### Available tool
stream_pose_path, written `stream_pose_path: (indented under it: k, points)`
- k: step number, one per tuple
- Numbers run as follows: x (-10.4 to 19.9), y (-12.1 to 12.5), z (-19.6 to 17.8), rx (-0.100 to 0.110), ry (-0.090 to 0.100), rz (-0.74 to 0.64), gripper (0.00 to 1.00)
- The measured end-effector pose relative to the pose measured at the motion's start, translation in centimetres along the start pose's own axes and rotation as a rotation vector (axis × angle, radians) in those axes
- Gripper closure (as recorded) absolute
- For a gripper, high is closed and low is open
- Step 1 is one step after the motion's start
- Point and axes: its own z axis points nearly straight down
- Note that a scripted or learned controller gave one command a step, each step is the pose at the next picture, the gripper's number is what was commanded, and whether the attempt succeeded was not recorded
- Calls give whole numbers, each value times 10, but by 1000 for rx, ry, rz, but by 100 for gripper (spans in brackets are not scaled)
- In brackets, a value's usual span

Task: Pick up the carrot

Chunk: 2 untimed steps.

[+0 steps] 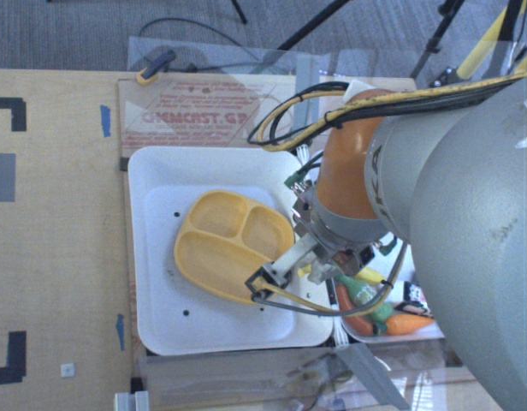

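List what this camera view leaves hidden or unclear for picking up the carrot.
- Carrot: only its orange end and some green show in the right bin; the arm covers the rest.
- Right bin: mostly hidden under the arm, so its other contents cannot be judged.
- End effector: small and dark over the yellow divided plate in the left bin; whether it is open or shut cannot be made out.

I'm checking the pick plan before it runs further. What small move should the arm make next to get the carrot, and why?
Probably shift the gripper toward the right bin. It sits at the edge of the yellow divided plate in the left bin, while the carrot lies in the neighbouring bin, partly hidden under the arm.
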Motion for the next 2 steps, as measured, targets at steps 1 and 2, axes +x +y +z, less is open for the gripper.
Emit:
stream_pose_path:
  k: [1,2]
  points:
    - [-37,55,-70,-4,4,-15,100]
    - [-84,124,19,0,3,138,100]
